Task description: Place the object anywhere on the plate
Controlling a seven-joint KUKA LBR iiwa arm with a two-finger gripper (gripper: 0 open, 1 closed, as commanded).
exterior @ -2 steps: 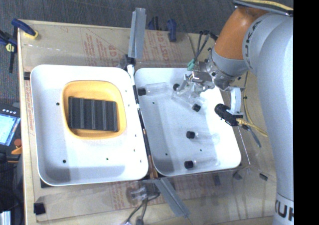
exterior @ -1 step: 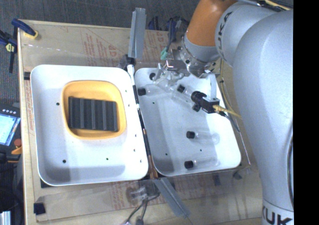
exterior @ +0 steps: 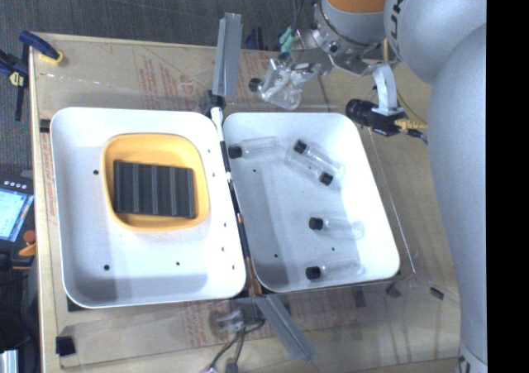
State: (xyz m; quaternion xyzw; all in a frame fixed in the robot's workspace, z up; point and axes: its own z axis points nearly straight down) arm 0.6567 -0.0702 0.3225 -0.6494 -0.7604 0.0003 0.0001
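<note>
The arm is reaching in over the far rim of the right bin, and its gripper is hanging just beyond that rim, above the bench rather than over the bin floor. The claw's clear fingers are blurring into the background, so whether they are spread or pressed together cannot be told, and nothing can be made out between them.

Inside the right bin, four clear vials with black caps are lying on their sides. One vial is resting near the bin's far left corner. A second vial is lying just to the right of it, tilted diagonally. A third vial is sitting nearer the bin's middle, and a fourth vial is lying close to the bin's near rim.

Left of the right bin, the left bin is holding the yellow plate, and a dark ribbed tray is sitting on that plate.
</note>
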